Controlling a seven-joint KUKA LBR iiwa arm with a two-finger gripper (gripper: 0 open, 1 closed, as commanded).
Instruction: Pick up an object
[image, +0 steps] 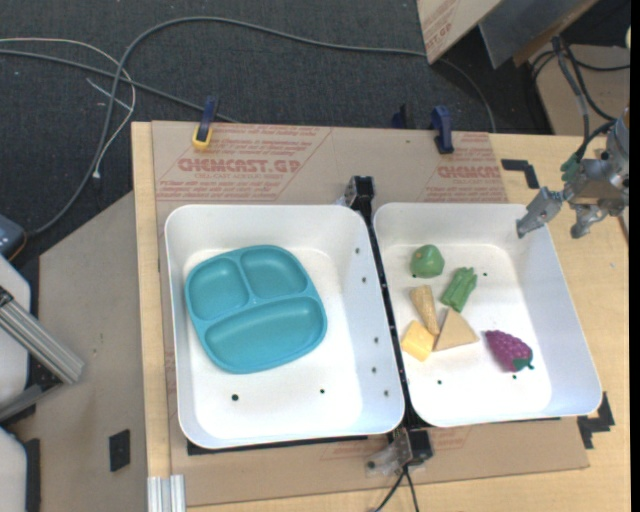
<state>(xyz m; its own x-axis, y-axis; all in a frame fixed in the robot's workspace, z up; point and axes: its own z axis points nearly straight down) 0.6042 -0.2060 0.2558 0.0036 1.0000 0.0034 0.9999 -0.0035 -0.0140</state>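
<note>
White bins sit side by side. The left bin (200, 400) holds a teal plate (256, 307). The right bin (560, 330) holds a green pepper (427, 261), a green block (460, 288), a corn cob (426, 305), cheese (418, 340), a tan wedge (456, 331) and purple grapes (508, 349). The gripper (558, 217) hangs over that bin's far right corner, fingers apart, nothing between them.

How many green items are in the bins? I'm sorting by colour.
2, both in the right bin: a rounded green piece toward the far side, and a longer green piece just right of it.
</note>
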